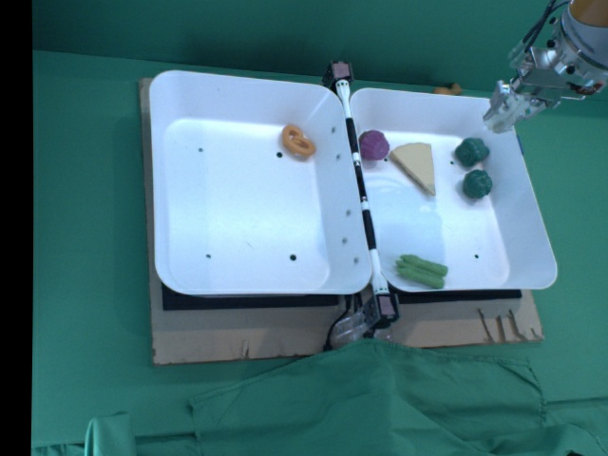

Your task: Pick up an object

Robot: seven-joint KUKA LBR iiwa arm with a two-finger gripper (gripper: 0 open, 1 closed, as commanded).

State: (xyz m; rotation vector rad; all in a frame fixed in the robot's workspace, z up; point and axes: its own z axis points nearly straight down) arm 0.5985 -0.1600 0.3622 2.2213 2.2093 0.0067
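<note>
The gripper point(501, 114) is hovering at the far right corner of the right bin point(532, 255), and whether it is wide or narrow I cannot tell from this slant; nothing is showing in its grasp. Sitting nearest, just below it, is a dark green lump point(471, 151), with a second green one point(478, 184) close beside. I'm judging both to be light, rounded toy pieces, probably a bit slippery, so closing across the middle of the upper one is looking best. Beyond them, the wedge point(417, 165) and the purple ball point(374, 144) are lying near the divider point(361, 193), and the beans point(422, 271) are resting near the front. The rim is running close to the upper lump, so room is tightest there; the bin's middle is lying open. Over in the left bin point(180, 245), a pretzel point(298, 142) is sitting alone.
</note>
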